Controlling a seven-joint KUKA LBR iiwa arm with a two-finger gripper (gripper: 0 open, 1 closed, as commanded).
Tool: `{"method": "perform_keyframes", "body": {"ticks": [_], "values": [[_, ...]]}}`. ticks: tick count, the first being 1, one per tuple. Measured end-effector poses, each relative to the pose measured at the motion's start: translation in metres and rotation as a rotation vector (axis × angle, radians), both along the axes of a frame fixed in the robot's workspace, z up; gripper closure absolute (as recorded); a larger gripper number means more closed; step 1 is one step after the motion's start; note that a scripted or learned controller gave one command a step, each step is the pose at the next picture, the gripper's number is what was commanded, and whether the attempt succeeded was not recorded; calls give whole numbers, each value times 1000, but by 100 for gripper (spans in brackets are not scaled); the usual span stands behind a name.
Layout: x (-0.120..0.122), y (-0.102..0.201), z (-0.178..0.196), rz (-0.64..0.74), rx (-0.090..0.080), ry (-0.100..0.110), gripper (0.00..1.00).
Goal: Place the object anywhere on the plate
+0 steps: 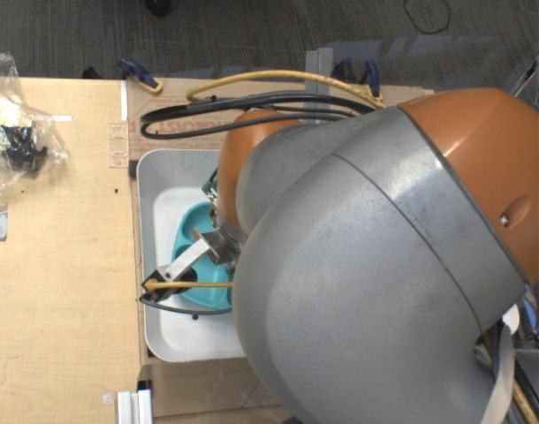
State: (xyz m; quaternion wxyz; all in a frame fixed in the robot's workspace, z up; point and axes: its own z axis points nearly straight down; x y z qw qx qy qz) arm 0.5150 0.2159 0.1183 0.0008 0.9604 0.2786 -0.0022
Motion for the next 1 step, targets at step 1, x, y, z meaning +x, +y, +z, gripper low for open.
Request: {"method": "perform_keyframes", "body": {"ticks": [1], "values": [[0,0,0,-1,0,1,0]]}}
